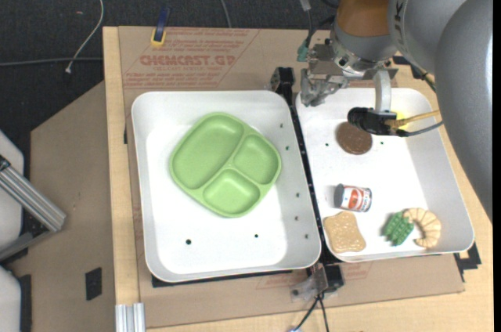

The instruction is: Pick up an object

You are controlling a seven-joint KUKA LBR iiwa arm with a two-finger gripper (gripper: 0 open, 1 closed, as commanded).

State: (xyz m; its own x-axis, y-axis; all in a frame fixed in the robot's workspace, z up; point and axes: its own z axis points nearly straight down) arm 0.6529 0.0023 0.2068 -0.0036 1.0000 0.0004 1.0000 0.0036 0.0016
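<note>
Grey-armed tool is hovering at the right bin's far-left corner, well apart from the brown disc; its spread I cannot tell.

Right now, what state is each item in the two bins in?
Green divided plate: lying flat in left bin, nothing on it.
Small can: on its side, right bin.
Brown disc: flat.
Toast slice: flat.
Croissant: resting beside green toy.
</note>
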